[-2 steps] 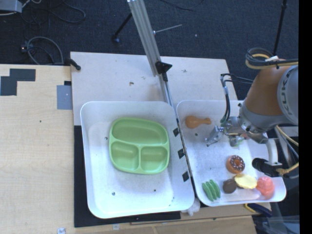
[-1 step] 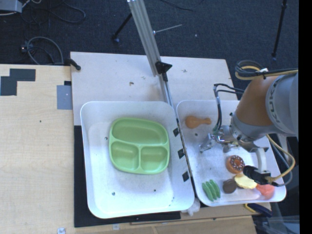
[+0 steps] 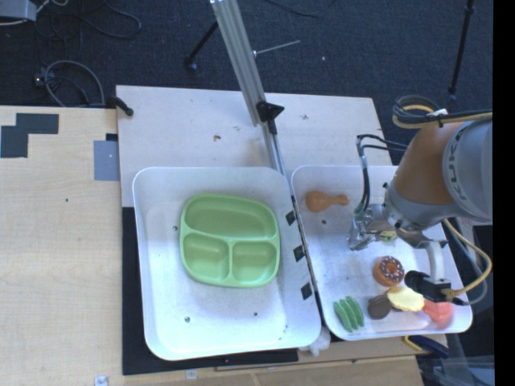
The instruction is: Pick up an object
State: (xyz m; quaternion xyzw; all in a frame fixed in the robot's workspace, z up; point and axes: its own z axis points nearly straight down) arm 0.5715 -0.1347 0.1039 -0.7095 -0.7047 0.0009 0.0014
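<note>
The counter [image 3: 72,240] carries two white bins. The left bin [image 3: 153,312] holds a green divided plate [image 3: 230,240] near its centre. In the right bin [image 3: 338,264], the claw [image 3: 364,233] sits low over the bin floor at centre; whether it is open or closed cannot be told. An orange drumstick [image 3: 324,201] lies at 10 o'clock from the claw. At 5 o'clock lie a doughnut [image 3: 389,270], a yellow piece [image 3: 405,299], a brown piece [image 3: 378,307], a pink piece [image 3: 439,312] and green beans [image 3: 348,313].

Divided plate [image 3: 230,240] in left bin [image 3: 153,296]; toy foods [image 3: 389,271] in right bin [image 3: 322,256].
</note>
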